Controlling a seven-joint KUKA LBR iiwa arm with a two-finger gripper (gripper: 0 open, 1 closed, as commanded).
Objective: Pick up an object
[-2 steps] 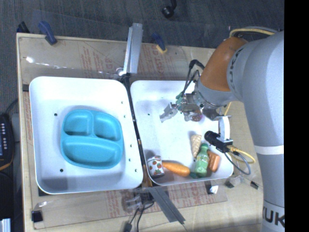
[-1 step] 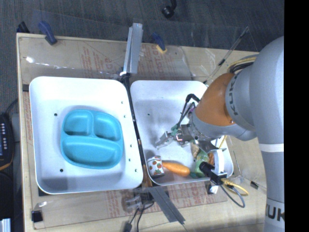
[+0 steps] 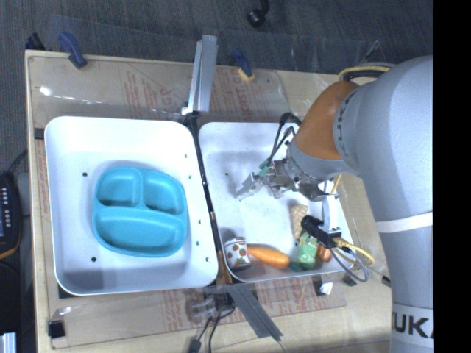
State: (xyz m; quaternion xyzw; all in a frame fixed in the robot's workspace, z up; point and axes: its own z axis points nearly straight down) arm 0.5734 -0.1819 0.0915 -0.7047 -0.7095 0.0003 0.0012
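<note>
Camera view: tool (image 3: 249,187) over right bin (image 3: 221,142), spread open, holding nothing.

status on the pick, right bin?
Pincer open, nothing between its fingers, over bare floor of right bin. Carrot, small cup, green toy along near wall. Nothing blocking.

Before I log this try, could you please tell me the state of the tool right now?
Tool: above the right bin, nothing seen between its fingers; open or shut cannot be told.
</note>
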